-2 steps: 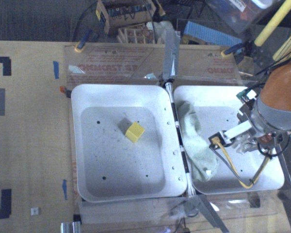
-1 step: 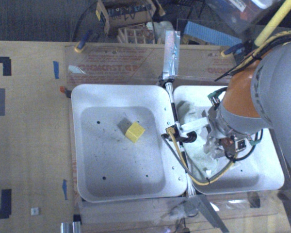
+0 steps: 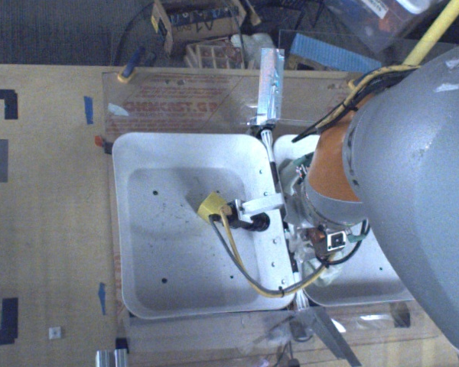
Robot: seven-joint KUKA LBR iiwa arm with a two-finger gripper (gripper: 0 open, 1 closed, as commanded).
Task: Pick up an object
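Observation:
My arm, with its orange band (image 3: 330, 167), reaches from the right over the right bin (image 3: 382, 281). The gripper (image 3: 318, 249) hangs low over that bin's left part, close to the wall shared with the left bin, and the wrist hides most of it. A small brownish bit (image 3: 317, 236) shows at the gripper; I cannot tell if it is held. A pale object (image 3: 326, 275) lies just below the gripper on the bin floor. Another pale greenish thing (image 3: 299, 171) peeks out behind the arm at the back left of the right bin.
The left bin (image 3: 138, 159) has only small dark specks on its floor. A clear plastic sheet (image 3: 176, 105) and a metal post (image 3: 269, 90) stand behind the bins. Clutter lies beyond the bench's back edge. Bare bench stretches to the left.

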